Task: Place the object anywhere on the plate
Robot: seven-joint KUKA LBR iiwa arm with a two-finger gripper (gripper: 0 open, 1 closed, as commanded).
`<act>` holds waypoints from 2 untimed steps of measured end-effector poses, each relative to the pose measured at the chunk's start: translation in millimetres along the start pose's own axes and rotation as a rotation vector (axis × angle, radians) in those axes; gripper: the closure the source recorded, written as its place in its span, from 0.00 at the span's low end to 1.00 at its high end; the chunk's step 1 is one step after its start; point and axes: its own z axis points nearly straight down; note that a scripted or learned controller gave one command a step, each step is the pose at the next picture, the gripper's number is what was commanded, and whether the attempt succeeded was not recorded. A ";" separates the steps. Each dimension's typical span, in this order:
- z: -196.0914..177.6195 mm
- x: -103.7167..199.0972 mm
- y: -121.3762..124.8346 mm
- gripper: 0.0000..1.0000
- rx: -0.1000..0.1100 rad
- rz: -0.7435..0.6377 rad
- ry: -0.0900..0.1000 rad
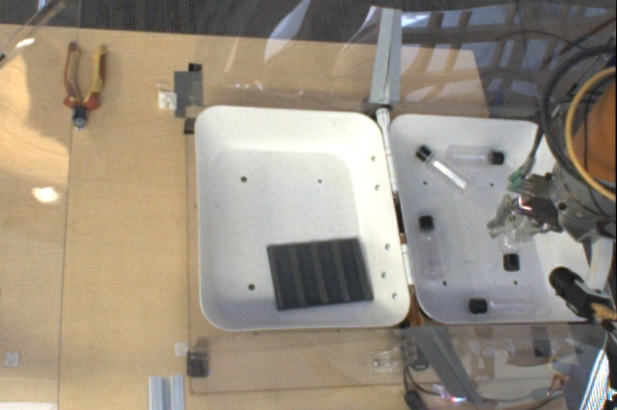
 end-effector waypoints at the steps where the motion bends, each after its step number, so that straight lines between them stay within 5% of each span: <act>1: -37.1 89.3 31.9 1.00 0.004 0.246 -0.001; 2: -24.0 160.5 99.5 1.00 0.006 0.384 -0.002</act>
